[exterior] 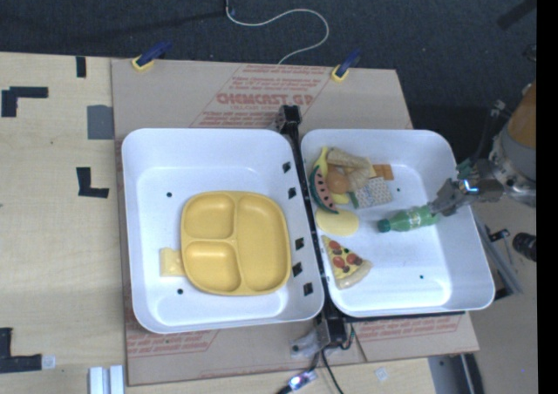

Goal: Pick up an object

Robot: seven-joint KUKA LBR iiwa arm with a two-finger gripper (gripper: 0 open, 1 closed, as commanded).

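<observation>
A green bottle [408,220] lies on its side in the right bin [436,283], its cap pointing left. My gripper [448,198] is at the bin's right rim, right at the bottle's right end. Whether it touches the bottle is unclear from this angle. Along the bin's left side lie a watermelon slice [324,190], a piece of bread [346,173], a grey textured piece [376,193], a pale yellow lemon [338,223] and a pizza slice [345,261].
The left bin [144,209] holds a yellow divided plate [235,241] and a small pale yellow block [168,261] at its left. The arm's grey wrist [514,179] hangs over the right bin's right edge. A black divider [303,209] runs between the bins.
</observation>
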